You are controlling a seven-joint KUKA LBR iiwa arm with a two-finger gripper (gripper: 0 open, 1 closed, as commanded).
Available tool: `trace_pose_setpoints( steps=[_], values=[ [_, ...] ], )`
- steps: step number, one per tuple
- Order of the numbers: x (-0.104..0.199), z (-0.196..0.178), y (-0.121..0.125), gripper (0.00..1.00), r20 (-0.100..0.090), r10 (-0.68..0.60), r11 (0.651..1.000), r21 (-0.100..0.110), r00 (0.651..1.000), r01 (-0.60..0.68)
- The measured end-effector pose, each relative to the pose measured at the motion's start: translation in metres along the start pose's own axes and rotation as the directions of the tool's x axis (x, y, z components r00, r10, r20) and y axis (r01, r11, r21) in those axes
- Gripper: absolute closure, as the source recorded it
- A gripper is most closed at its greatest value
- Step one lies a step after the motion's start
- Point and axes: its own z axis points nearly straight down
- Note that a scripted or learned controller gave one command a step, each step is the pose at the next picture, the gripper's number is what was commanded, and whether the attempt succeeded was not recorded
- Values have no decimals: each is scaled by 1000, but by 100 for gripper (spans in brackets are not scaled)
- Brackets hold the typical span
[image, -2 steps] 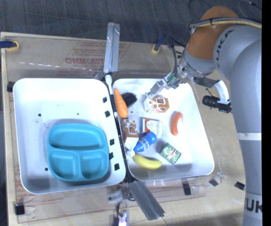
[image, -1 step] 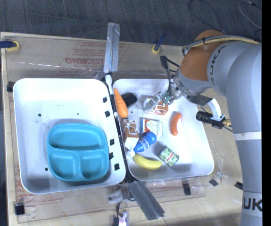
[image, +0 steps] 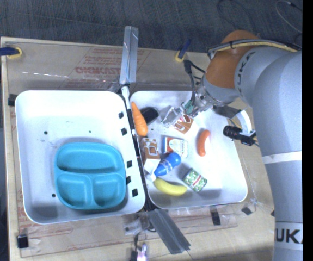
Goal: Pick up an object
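The right bin (image: 238, 167) holds the clutter from which something is to be picked: a carrot (image: 139, 119) lies along the divider at the bin's left wall, a dark object (image: 149, 113) sits just beside it, and a red sausage (image: 202, 143) lies apart toward the right. In the middle are small cartons (image: 174, 145), a blue bottle (image: 167, 165), a banana (image: 170, 187) and a green can (image: 195, 180), packed close, some touching. The crowding probably favours the outliers, the sausage or the carrot, as easier targets. The left bin (image: 36, 118) carries a blue tray (image: 91, 174) with three compartments, lying flat, likely there as the drop side.

The arm reaches in from the right, its orange band (image: 227, 64) above the bin's far right corner, the wrist bent down and leftward. The pincer (image: 191, 107) hangs low at the far part of the right bin, just over a small packet (image: 183, 124) and a clear wrapper (image: 170, 115). Whether it touches either is unclear. Its spread I cannot tell; the tip is too small and muddled against the clutter, and nothing can be seen gripped in it. Judging by this, the pick is not yet made.
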Motion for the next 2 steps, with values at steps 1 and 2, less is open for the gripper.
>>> trace_pose_setpoints(
  steps=[1, 2],
  values=[
    [17, 14, -33, 0, 0, -41, 999, -1, 999, 41],
    [16, 3, -32, 100, 2, -45, 999, -2, 999, 45]
  ],
)
